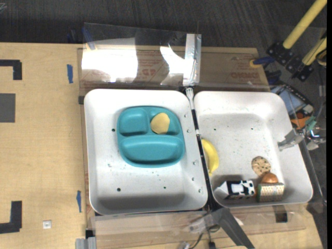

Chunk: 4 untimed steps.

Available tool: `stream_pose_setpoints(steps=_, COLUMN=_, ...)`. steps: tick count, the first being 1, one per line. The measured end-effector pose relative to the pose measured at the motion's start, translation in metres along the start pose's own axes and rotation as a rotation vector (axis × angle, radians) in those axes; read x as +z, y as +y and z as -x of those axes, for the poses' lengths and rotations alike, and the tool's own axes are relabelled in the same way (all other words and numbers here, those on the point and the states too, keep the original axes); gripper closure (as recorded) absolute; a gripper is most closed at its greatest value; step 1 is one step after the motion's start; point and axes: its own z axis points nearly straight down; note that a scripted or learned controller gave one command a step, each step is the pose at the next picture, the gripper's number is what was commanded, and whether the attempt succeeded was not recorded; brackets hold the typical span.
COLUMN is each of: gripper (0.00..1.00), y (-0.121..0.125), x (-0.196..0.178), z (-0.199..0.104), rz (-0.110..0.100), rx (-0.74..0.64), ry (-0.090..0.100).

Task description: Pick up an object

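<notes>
Jaws first, and I can't call them: from here the gripper point(293, 138) is just a bit of grey metal poking in over the right rim of the right bin point(234, 108), too small and too cut off to say whether it is wide or narrow. Nothing is visible in its grasp. It sits near the bin's right wall, above bare white floor.

Closest to it, down and to the left, a speckled cookie point(261, 165) lies flat on the bin floor. Just below the cookie, a round brown ball point(269, 178) is touching, or very nearly touching, a small patterned box point(271, 191) against the front wall. Just beside the box, to its left, is a little black-and-white toy point(240, 188); what it is I can't make out.

Across the bin, well apart from the gripper, a banana point(210, 155) lies along the left wall by the divider between the two bins.

Over in the left bin point(104, 180), a teal divided plate point(150, 149) sits near the middle, and a yellow rounded lump point(160, 122) rests in its upper right compartment.

Behind the bins, a clear plastic sheet point(135, 61) catches glare over brown cardboard point(228, 69). At the top right, yellow poles point(309, 14) angle across dark floor.
</notes>
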Motion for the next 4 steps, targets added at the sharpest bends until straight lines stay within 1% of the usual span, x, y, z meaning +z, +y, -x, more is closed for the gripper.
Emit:
stream_pose_setpoints(steps=1, gripper=0.00, y=-0.006, x=0.014, z=0.016, rz=-0.002, rx=0.117, ry=0.001)
stream_pose_setpoints(steps=2, gripper=0.00, y=-0.011, x=0.112, z=-0.064, rz=-0.006, rx=0.111, ry=0.002)
stream_pose_setpoints(steps=3, gripper=0.00, y=-0.007, x=0.150, z=-0.057, rz=0.011, rx=0.054, ry=-0.005)
stream_pose_setpoints(steps=4, gripper=0.00, y=-0.005, x=0.148, z=-0.065, rz=0.017, rx=-0.208, ry=-0.012)
